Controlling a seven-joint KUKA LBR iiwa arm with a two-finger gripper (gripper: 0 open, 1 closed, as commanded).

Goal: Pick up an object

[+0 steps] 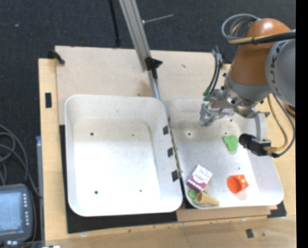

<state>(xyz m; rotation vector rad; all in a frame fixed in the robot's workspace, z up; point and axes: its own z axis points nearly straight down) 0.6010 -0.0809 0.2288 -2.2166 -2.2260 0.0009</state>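
The grey arm with the orange band reaches in from the right and hangs over the upper part of the right shallow white bin. Its pincer sits above bare bin floor near the bin's upper middle; whether its tips are spread or closed cannot be told, and nothing is seen between them.

Four items lie in the right bin. A small green rounded piece rests just below and to the right of the pincer, apart from it. An orange-red blocky object lies lower right. A small purple-and-white carton lies tilted near the lower left corner, and a tan cone-shaped piece rests just below it against the front wall.

The left shallow white bin adjoins on the pale wooden counter.
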